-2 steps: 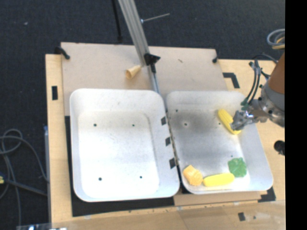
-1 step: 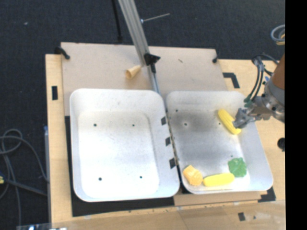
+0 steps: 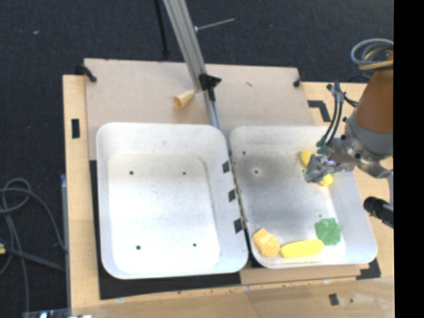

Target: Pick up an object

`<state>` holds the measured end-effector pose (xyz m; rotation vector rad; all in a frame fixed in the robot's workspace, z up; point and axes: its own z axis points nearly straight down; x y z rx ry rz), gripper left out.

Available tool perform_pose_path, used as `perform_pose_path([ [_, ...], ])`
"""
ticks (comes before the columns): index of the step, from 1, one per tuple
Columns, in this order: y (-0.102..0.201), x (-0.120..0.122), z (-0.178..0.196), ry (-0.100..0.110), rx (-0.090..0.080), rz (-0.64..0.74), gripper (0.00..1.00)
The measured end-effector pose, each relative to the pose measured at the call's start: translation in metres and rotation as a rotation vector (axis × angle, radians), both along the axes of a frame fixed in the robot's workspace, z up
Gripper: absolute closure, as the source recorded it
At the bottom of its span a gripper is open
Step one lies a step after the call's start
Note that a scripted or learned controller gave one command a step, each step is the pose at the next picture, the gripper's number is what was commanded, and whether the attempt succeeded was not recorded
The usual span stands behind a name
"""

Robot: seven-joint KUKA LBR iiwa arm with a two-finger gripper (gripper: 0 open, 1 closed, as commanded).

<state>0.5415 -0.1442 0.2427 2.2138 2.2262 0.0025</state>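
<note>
My gripper [image 3: 319, 170] reaches in from the right over the right bin [image 3: 278, 197], at its upper right part. It sits right over a small yellow object [image 3: 307, 158] that shows on both sides of it, at its upper left and lower right. Along the bin's front edge lie a yellow-orange block [image 3: 266, 242], a long yellow object [image 3: 302, 248] and a green object [image 3: 328, 231]. The arm's orange band [image 3: 379, 105] is above the wrist at the right edge.
The left bin [image 3: 165, 197] lies beside the right one. A metal rail [image 3: 189, 42] slants down from the top toward the gap between the bins. A small tan cone-shaped piece [image 3: 183, 99] lies on the board behind the left bin. Cables hang at the right.
</note>
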Motion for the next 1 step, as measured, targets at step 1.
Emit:
perform_pose_path([
  [1, 0.0505, -0.0086, 0.0056, 0.000, 0.002, 0.002, 1.00],
])
